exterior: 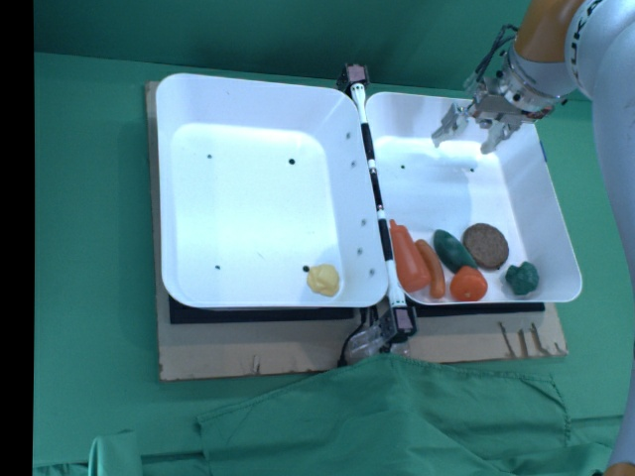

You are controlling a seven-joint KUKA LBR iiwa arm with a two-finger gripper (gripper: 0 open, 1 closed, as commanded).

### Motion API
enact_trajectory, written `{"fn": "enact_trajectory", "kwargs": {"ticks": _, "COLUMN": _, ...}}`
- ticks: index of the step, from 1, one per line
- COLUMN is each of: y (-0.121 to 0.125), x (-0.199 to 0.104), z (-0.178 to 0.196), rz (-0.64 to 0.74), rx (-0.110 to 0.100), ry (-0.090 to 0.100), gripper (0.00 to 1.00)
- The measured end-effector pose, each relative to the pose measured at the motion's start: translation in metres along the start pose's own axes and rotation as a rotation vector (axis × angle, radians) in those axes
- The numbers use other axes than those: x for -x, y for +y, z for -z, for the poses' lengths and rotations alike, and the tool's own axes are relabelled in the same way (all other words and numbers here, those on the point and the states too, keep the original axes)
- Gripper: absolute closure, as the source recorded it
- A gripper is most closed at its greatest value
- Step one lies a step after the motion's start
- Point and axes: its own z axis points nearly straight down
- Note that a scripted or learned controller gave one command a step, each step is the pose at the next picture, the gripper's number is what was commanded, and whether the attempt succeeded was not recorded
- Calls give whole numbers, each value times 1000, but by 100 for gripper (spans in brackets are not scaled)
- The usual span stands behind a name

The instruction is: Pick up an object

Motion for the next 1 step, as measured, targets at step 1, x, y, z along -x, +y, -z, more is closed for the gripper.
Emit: {"fn": "enact_trajectory", "kwargs": {"ticks": 1, "y": 2, "x": 1, "z": -31, "rz": 1, "rx": 9, "ry": -1, "gripper": 0}}
